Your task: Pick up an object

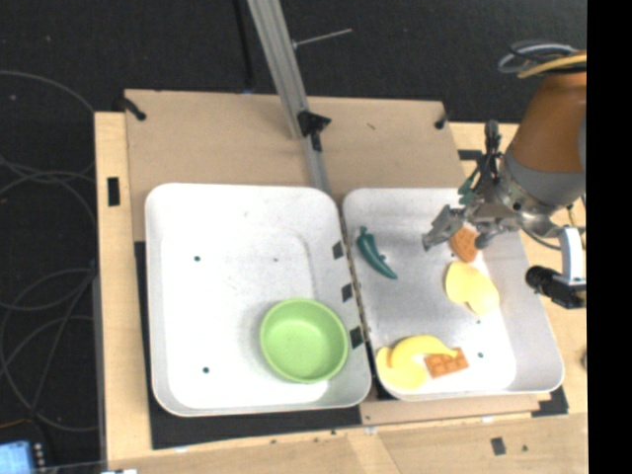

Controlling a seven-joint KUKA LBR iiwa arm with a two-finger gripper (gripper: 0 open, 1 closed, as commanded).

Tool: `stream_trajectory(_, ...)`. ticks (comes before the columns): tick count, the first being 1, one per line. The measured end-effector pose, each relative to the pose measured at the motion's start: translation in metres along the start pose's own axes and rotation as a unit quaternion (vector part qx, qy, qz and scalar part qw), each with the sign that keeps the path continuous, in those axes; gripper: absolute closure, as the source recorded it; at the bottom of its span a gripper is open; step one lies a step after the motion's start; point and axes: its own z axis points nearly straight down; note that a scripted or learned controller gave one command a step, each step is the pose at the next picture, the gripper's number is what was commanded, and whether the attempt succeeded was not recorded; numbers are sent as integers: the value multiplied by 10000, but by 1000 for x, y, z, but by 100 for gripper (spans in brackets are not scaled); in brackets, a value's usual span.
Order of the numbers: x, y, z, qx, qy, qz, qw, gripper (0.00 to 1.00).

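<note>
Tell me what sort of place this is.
Probably a robotics lab's grasping test bench: two shallow white plastic bins side by side on a board, toy-like objects such as a round green plastic bowl, and a grey arm with orange band reaching in.

You've got two white bins [247, 215], lightly speckled. Lime green bowl [304, 339] lower centre. Teal curved piece [375, 252] mid-frame. Pale yellow disc [469, 286] at right, orange chunk [463, 244] above it. Yellow piece [410, 356] and orange waffle-patterned block [445, 363] lower right.
</note>
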Motion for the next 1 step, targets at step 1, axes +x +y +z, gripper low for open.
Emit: stream_trajectory(1, 0, 0, 0, -2, 1, 4, 10000, 0)
